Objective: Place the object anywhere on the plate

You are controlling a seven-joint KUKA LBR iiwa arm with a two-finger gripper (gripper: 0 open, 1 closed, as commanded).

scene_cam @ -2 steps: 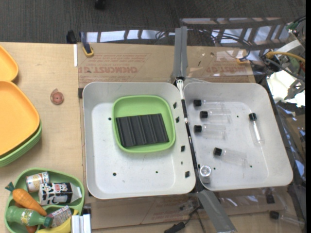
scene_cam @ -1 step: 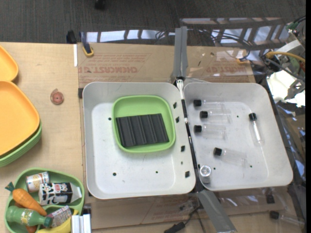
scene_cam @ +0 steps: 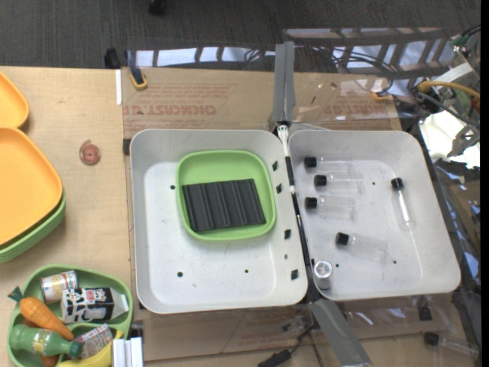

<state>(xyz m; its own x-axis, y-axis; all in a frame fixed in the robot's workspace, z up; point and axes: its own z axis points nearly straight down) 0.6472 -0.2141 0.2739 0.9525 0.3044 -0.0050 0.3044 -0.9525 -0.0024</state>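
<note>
Stacked orange and green plates (scene_cam: 27, 197) lie at the bench's left edge. A green bowl (scene_cam: 116, 295) at the front-left corner holds toy food: a carrot (scene_cam: 42, 314), a can (scene_cam: 59, 285) and packets. A small pink disc (scene_cam: 90, 153) rests on the wood near the plates.

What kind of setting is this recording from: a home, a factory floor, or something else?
Most likely a robotics lab bench. Two white bins sit side by side on cardboard, the left one holding a green plate and the right one clear vials. A bowl of toy food and loose cabling point to a test setup.
</note>
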